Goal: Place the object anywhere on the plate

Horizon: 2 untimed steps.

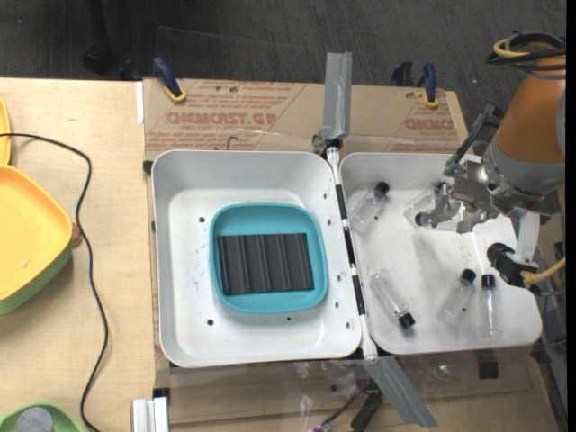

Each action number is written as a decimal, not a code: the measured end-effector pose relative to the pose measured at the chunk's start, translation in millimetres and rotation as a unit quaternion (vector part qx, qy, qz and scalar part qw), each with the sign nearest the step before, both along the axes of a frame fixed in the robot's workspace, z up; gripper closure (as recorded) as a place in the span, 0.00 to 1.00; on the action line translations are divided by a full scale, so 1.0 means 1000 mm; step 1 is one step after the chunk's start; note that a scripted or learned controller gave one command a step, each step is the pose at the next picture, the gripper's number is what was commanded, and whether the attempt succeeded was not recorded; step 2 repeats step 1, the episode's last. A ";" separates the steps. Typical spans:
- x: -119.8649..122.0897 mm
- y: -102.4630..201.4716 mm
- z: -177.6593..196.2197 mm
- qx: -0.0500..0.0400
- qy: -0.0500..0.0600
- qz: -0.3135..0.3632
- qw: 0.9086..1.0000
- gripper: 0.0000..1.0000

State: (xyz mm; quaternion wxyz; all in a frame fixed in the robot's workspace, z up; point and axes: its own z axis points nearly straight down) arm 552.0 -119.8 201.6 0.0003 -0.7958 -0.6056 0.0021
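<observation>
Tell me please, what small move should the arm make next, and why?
Probably lower the gripper onto one clear vial in the right bin. The teal plate in the left bin bears no vial, several vials lie loose in the right bin, and the gripper sits among them with nothing visibly between its fingers.
</observation>
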 end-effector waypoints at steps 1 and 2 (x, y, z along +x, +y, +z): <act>0.000 0.000 0.000 0.000 0.000 0.000 1.000 0.00; 0.000 0.000 0.000 0.000 0.000 0.000 1.000 0.00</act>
